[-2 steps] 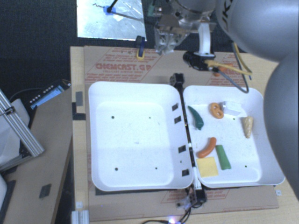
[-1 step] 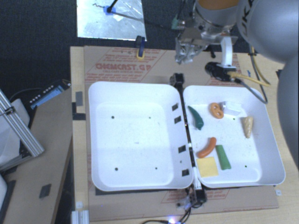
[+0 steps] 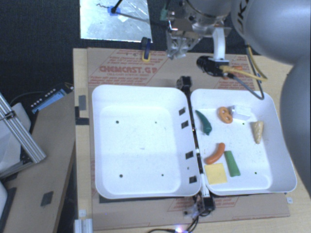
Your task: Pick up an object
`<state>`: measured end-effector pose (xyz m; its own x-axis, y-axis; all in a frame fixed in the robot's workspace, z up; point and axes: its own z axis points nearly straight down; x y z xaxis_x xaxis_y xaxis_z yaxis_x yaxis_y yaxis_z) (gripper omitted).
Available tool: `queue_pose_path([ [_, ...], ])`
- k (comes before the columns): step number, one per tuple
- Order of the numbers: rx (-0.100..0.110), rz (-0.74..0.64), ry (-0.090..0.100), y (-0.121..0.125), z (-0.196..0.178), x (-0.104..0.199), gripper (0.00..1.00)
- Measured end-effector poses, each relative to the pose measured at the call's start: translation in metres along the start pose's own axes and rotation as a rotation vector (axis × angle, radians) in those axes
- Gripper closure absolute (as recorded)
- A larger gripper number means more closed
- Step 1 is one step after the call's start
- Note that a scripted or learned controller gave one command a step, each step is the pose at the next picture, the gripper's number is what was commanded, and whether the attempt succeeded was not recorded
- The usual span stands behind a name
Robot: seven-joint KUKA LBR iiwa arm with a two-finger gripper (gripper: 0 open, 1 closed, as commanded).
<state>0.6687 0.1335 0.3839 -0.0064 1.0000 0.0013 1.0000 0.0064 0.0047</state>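
Nearest the camera, at the front edge of the bench (image 3: 146,210), a small dark clamp (image 3: 204,205) with wires sits where the two white bins meet, partly lost in glare. The left bin (image 3: 104,178) shows only a few dark dots on its floor. In the right bin (image 3: 279,178), the front-left corner holds a flat yellow square (image 3: 216,173), and just beside it, toward the middle, lies a green bar (image 3: 232,163). An orange sausage-like piece (image 3: 215,153) lies tilted just behind the yellow square, close to the green bar's far end. Farther back, near the wall shared with the left bin, is a curved dark green piece (image 3: 204,122), perhaps a pepper. Toward the right wall lies a pale cone-shaped thing (image 3: 257,131), hard to identify. Near the far edge an orange ring-shaped item (image 3: 225,114) touches a small white, see-through object (image 3: 241,112) whose outline blends into the bin. Beyond the bins, over the far edge of the bench, hangs the gripper (image 3: 177,46), well apart from every object; its tips are blurred against the board, so whether they are spread or closed cannot be told, and nothing is seen between them. The grey arm (image 3: 272,18) is cut off by the top and right of the view.
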Motion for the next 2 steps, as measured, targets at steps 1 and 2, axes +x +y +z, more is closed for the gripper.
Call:
queue_pose_path([
  [1,-0.001,-0.001,0.001,0.000,-0.024,0.048,1.00],
  [2,0.001,0.001,0.000,0.001,-0.039,0.081,1.00],
])
